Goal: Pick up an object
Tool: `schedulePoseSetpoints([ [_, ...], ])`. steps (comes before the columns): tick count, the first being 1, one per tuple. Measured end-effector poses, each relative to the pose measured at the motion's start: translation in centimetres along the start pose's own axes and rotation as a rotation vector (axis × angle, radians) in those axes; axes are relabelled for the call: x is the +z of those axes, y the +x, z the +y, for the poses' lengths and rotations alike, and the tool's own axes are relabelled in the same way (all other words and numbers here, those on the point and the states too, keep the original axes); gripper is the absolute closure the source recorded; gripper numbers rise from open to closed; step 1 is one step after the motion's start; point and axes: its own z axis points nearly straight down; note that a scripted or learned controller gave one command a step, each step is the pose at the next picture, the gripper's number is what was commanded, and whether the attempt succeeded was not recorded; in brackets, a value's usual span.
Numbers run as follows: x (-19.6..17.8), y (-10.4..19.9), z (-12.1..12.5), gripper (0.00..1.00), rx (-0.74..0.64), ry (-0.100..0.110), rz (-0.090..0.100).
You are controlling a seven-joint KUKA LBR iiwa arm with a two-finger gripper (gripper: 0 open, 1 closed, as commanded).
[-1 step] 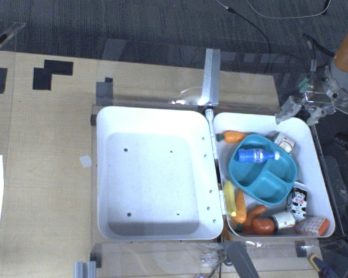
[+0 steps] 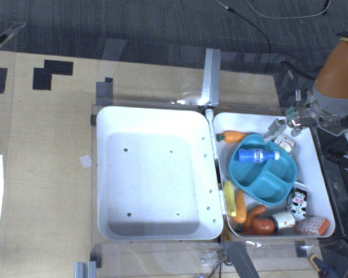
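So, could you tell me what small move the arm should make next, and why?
Probably lower the tool a little toward the right bin's far corner. It hovers there over a small white item beside the blue tray, and nothing shows between its fingers, so no pick has begun.

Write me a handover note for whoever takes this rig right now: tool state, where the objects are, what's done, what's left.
Tool: over the far right corner of the right white bin, near a small white packet; nothing visibly held, grip state unclear.
Objects: all in the right bin. A blue divided plastic dish carries a blue bottle; an orange carrot toy lies at the far edge, a yellow banana toy along the left wall, a red rounded toy at the near edge.
Done: no pick yet.
Left: grasp and lift one object.
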Motion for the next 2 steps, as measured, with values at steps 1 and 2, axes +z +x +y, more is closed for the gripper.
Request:
schedulePoseSetpoints([
  [1,10.3,-4.9,1.3,0.0,0.042,-0.009,-0.005],
  [2,4.5,-2.3,3.5,0.0,-0.131,-0.005,-0.003],
])
